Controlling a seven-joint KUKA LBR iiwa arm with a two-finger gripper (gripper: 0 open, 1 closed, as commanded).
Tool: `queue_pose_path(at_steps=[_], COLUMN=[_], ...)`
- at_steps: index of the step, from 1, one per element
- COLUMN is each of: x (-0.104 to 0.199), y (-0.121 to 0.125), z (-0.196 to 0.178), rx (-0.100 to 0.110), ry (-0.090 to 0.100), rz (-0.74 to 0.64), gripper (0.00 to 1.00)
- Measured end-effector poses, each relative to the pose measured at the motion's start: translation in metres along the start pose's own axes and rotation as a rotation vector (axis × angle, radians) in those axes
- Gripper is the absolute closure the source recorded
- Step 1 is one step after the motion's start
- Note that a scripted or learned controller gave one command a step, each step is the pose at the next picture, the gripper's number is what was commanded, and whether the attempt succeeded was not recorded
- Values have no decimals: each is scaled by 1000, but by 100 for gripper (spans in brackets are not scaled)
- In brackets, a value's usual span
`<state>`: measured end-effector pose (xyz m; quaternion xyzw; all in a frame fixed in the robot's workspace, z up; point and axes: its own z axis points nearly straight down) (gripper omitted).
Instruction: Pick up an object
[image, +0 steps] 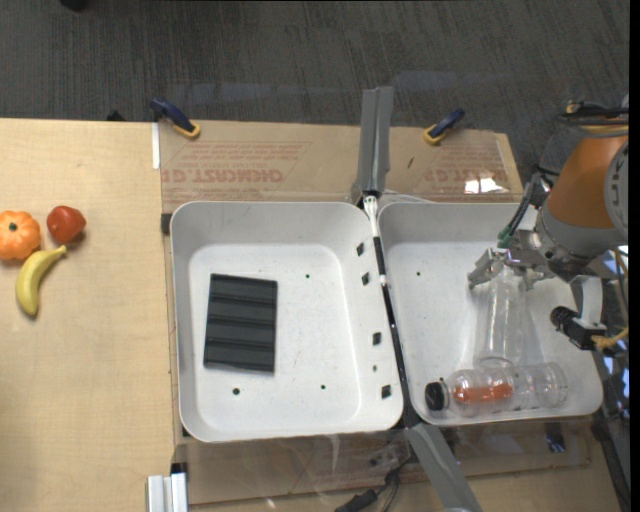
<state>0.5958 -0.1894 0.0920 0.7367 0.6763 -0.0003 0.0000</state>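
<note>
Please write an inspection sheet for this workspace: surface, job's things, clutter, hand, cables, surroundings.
Surface: two white bins, left bin and right bin, on cardboard.
Job's things: clear plastic bottle with black cap, lying in right bin; black ridged block flat in left bin.
Clutter: nothing seen inside the bins.
Hand: hand over right bin, above the bottle.
Cables: dark cables below the bins.
Surroundings: toy banana, tomato and orange on wooden table; clamps on cardboard.
</note>
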Motion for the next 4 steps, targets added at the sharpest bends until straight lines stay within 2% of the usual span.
queue_pose_path(at_steps=[1,2,3,4], x=[-9,-10,76,141], y=[-22,-21,15,50], z=[-4,-15,-8,-100], rx=[-18,-22,-17,-2], ry=[-3,-4,0,-1], rz=[-116,-111,-180,-382], gripper=[0,100,100,100])
